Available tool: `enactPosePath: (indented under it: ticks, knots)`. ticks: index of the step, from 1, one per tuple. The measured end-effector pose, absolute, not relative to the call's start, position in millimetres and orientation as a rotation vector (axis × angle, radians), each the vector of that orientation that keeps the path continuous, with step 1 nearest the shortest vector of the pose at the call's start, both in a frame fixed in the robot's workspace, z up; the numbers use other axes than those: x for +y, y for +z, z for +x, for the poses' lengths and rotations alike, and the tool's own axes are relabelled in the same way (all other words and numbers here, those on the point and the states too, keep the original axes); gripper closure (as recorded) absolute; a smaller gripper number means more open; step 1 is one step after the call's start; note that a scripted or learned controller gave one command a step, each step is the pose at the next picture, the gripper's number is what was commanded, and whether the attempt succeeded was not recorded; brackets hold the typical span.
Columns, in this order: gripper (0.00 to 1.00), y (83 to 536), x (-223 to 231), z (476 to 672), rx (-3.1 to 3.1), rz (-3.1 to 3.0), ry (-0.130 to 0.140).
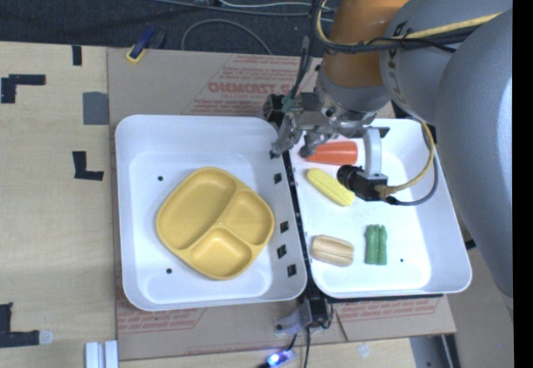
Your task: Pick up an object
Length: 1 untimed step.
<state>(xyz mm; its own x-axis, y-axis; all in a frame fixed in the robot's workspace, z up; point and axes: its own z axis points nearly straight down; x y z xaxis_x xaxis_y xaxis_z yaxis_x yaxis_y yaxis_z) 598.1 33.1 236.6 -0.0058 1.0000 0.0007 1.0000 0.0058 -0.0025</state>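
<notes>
My gripper [301, 141] hangs at the far left corner of the right bin [416, 275], just over the divide between the bins. An orange carrot [335, 153] lies right beside it, partly under the wrist. A yellow corn cob [330, 186] sits just in front of the carrot. Nearer the front lie a tan bread roll [332, 250] and a green bunch of asparagus [376, 244]. Nothing shows between the fingers.
The left bin [137, 191] holds a yellow divided plate [215, 221]. The grey arm with its orange band [366, 21] reaches in from the right over the right bin's back. Cables run behind the bins.
</notes>
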Motion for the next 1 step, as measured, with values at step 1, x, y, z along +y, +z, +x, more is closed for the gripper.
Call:
enactPosePath:
  ticks: [1]
  knots:
    - [1.0, 221.8, 79.1, 619.4, -2.226, -2.214, 0.003]
